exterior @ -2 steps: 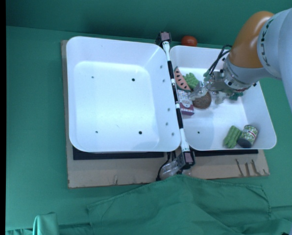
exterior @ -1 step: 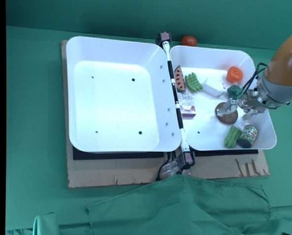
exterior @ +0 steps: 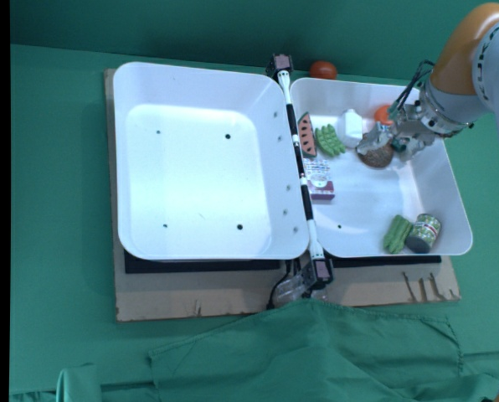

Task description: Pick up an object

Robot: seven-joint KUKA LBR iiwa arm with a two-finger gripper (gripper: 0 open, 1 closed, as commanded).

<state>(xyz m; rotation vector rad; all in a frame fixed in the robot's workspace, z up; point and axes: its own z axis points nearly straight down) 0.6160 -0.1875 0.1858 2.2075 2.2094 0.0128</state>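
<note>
Gripper (exterior: 382, 145) low in the right bin (exterior: 450, 193), over a brown object (exterior: 375, 158).
Can't tell if it's gripping. White piece (exterior: 350, 126) just left of it, orange item (exterior: 384, 113) right behind.

Scene evenly lit from above; glare blown out on left bin (exterior: 199, 166) floor, soft shadows cast along bin rims, detail slightly blurred.

Single fixed camera, mounted above the worktop (exterior: 65, 182), looking down at a slant from the near side. Distance moderate: both white bins (exterior: 203, 162) sit whole in frame centre, with green surround on all sides. The arm (exterior: 475, 48) enters at the upper right of the frame.
</note>
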